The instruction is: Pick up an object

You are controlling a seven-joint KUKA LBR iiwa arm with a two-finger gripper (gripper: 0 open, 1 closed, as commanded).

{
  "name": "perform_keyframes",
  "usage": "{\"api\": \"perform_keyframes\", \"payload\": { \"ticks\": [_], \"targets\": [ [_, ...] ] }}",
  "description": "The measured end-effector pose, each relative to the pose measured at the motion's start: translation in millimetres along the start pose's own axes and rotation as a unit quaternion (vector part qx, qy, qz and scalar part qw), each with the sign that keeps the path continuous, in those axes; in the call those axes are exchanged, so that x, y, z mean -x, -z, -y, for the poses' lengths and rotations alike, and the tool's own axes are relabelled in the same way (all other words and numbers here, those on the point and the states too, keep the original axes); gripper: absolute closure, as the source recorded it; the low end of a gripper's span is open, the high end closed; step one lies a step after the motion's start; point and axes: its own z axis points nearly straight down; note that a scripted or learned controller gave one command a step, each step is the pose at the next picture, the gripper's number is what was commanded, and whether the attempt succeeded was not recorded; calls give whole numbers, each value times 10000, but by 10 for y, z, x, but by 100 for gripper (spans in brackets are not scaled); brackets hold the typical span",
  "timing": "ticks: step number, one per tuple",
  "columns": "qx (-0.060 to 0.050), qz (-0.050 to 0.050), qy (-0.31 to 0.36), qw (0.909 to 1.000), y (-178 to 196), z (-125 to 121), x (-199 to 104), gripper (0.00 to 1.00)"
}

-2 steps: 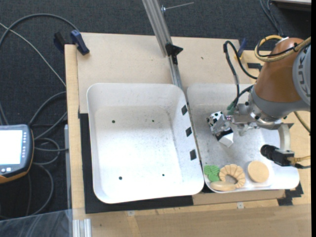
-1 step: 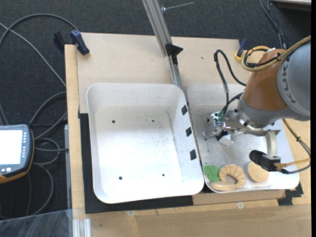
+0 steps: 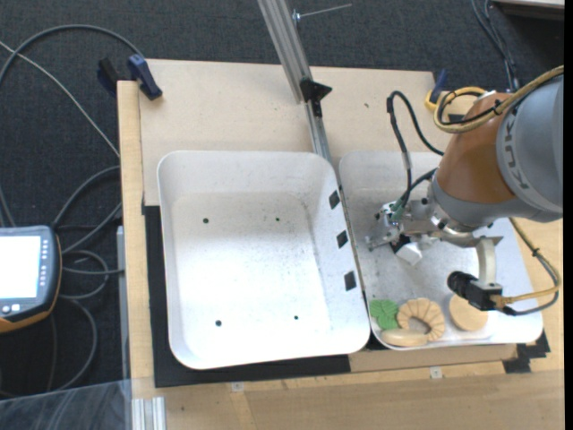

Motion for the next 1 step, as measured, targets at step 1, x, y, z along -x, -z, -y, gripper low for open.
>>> {"api": "perform_keyframes", "payload": {
  "ticks": [1],
  "targets": [
    [13, 6, 2, 10000, 90, -10, 2, 100]
  ]
}}
